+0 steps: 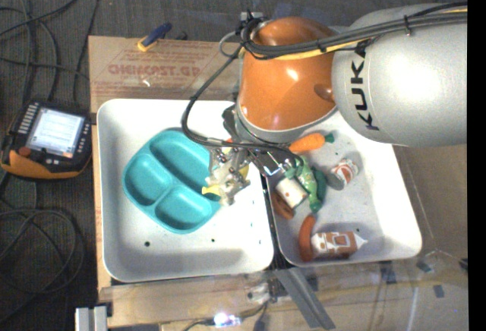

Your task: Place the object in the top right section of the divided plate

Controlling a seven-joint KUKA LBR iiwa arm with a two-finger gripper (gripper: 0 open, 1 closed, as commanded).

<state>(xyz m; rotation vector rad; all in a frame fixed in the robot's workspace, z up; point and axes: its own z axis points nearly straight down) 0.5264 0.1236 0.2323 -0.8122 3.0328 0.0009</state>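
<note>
A teal divided plate (163, 170) lies tilted in the left bin (137, 246). My gripper (228, 178) reaches down from under the orange wrist band, right at the plate's right rim. A small pale yellow object (219, 188) sits between its fingertips, and the fingers are shut on it. The object hangs over the rim, where the plate's large upper section meets the lower right one. Whether it touches the plate I cannot tell. The arm hides the bin wall behind it.
The right bin (395, 208) holds a carrot (310, 143), a small red-and-white can (343, 172), a green item (313, 187), a white bottle (290, 190), a sausage (305, 237) and a packet (338, 243). An orange-edged pendant (47, 136) lies left of the bins.
</note>
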